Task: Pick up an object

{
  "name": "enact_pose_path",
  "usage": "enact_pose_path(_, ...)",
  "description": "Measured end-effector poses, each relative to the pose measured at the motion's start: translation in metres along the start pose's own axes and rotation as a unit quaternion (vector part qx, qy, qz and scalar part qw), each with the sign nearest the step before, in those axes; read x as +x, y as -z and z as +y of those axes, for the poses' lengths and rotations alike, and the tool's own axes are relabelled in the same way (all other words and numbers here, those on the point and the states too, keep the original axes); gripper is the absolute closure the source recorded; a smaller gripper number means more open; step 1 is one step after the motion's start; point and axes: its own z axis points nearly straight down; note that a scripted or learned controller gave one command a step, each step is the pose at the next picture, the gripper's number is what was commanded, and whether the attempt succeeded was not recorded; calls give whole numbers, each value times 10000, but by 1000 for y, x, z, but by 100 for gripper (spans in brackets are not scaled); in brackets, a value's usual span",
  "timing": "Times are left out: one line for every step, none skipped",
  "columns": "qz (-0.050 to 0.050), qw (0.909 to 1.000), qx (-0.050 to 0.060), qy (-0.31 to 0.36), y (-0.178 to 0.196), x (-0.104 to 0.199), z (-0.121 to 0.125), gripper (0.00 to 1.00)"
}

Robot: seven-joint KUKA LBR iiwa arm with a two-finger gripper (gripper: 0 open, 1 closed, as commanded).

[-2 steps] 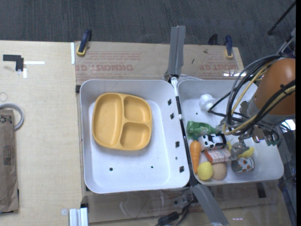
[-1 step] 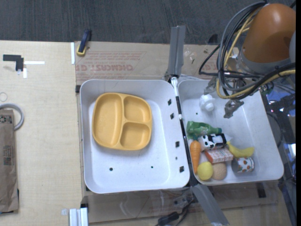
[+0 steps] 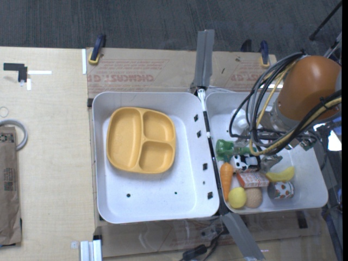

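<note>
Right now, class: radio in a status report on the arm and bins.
Gripper low over right bin. Toys clustered there, carrot beside lemon. Cables hide the grip.

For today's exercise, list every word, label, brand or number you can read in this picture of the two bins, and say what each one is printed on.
Red lettering on the cardboard sheet behind the left bin: upside down and blurred, not readable.
Red lettering on the cardboard behind the right bin: blurred, not readable.
Dark print on the brown paper bag at the left edge: too small to read.
Patterned can: no legible text.
</note>
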Motion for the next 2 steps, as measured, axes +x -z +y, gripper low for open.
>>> enact_pose_path(1, 9990, 1, 458, 79, 78, -17, 0)
enact_pose_path(-41, 9816, 88, 1905, -3, 46, 4, 0)
